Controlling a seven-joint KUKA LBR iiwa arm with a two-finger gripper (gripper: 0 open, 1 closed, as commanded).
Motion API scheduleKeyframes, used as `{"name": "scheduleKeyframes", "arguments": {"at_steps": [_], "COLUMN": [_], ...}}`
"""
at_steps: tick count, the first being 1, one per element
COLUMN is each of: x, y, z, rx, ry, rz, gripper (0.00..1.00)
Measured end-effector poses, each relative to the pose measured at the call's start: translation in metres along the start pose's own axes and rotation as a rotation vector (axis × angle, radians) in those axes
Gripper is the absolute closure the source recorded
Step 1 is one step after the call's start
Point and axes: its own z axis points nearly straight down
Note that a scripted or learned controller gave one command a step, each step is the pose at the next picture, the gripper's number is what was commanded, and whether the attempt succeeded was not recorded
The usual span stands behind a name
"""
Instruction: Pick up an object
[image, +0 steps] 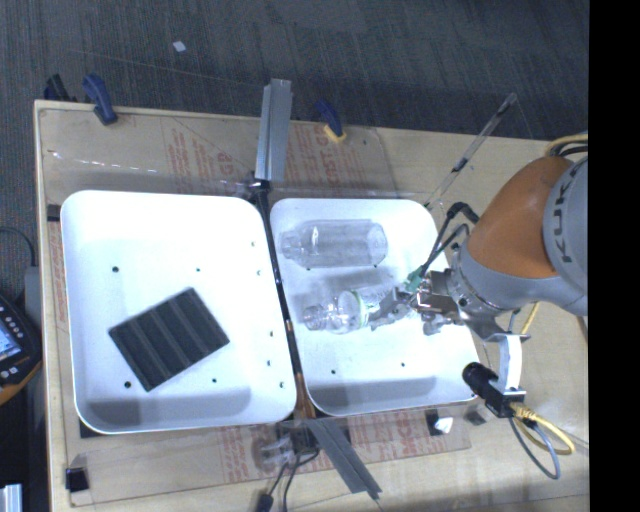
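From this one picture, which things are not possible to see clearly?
- Tool, camera view: too small and mixed with cables and glare to tell whether it holds the smaller clear bottle.
- Both clear bottles, including the larger one: transparent on the white right bin, so outlines and caps are vague.
- Arm: cut off by the right edge.
- Dark ridged panel in the left bin: its material is unclear.
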Motion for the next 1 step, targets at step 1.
{"name": "scheduleKeyframes", "arguments": {"at_steps": [1], "x": [0.0172], "y": [0.0739], "z": [0.0456], "rx": [0.006], "ry": [0.0], "rz": [0.053], "gripper": [0.0]}}
